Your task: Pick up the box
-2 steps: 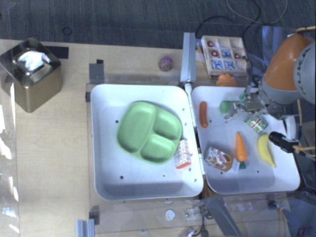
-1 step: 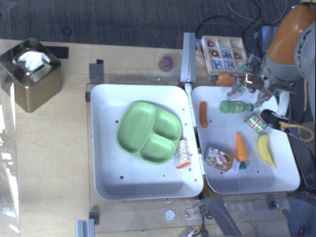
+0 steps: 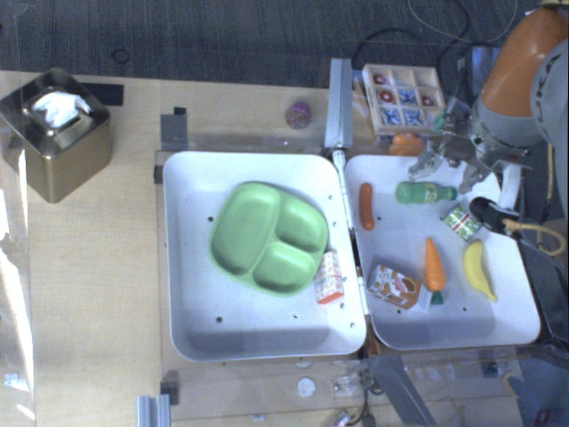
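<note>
Box point(image 3: 330, 277) in left bin, well apart from end effector point(image 3: 442, 154), grip state unclear.

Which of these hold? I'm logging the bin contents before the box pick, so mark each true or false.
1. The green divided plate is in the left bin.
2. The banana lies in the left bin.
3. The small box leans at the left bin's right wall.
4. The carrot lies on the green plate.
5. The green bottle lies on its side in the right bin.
1. True: the green divided plate lies in the left bin.
2. False: the banana lies in the right bin.
3. True: the small box sits there, beside the plate.
4. False: the carrot lies in the right bin, left of the banana.
5. True: the green bottle lies on its side near the gripper.
</note>
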You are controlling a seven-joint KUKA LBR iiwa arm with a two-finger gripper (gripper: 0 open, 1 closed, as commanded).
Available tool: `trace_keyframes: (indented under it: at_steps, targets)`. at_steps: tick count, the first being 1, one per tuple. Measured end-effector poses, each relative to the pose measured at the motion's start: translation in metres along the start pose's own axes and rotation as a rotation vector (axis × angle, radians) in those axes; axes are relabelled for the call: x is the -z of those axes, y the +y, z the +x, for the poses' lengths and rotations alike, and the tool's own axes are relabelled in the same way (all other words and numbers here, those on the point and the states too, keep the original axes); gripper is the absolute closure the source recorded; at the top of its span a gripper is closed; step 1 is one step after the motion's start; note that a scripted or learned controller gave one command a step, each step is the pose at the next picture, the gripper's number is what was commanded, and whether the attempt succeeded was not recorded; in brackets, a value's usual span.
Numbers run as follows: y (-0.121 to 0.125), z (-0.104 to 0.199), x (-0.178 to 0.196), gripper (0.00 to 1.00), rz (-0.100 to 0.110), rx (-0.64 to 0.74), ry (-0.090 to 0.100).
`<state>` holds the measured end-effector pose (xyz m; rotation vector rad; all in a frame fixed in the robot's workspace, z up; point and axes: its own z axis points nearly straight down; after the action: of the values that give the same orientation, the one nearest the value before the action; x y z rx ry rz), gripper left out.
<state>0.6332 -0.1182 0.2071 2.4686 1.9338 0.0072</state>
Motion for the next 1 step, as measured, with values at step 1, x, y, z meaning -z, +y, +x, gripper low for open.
trace_keyframes:
  at_steps: [1]
  targets:
    - [-0.0351, 0.0286, -0.0987, 0.00, 0.004, 0.270, 0.002]
